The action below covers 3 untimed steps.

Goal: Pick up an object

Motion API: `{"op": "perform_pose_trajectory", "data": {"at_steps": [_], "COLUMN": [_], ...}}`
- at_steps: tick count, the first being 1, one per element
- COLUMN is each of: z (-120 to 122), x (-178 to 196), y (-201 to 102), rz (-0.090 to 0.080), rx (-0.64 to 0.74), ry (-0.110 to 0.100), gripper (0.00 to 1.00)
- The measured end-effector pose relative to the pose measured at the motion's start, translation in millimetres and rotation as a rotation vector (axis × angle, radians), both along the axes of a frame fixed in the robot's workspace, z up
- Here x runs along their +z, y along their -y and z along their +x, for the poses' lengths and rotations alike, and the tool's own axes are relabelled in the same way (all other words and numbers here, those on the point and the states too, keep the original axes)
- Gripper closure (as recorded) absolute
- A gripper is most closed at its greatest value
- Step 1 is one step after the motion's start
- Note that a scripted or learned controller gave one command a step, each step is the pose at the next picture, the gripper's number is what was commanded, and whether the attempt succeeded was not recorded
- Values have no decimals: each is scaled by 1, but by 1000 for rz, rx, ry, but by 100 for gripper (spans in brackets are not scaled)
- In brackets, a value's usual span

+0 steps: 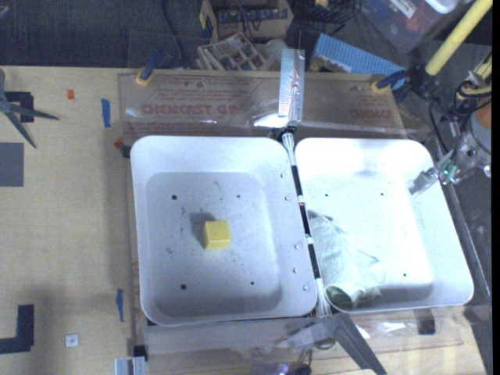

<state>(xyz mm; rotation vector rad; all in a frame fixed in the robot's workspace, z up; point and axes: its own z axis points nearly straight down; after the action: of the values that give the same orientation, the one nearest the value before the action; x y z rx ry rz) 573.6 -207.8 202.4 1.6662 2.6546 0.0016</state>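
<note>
Nearest the camera, a crumpled pale cloth with a rolled end (353, 291) lies in the right bin (445, 283), at about seven o'clock in it, against the wall shared with the left bin (156, 287). A yellow block (217, 234) sits alone near the middle of the left bin's floor. The gripper (432, 176) hovers over the right bin's rim at two o'clock, with nothing visibly in it; how far it is open I cannot tell. The block lies well apart from it, so a descent here would likely meet bare floor. The limp cloth could slip or bunch when pinched.
</note>
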Motion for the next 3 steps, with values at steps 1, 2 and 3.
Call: {"op": "perform_pose_trajectory", "data": {"at_steps": [1,2,3], "z": [-22,8,-25], "x": [-1,-11,6], "y": [-26,-76,-102], "rz": [4,4,6], "rx": [-301,-659,-980], "ry": [-6,-3,-8], "gripper": [100,100,100]}}
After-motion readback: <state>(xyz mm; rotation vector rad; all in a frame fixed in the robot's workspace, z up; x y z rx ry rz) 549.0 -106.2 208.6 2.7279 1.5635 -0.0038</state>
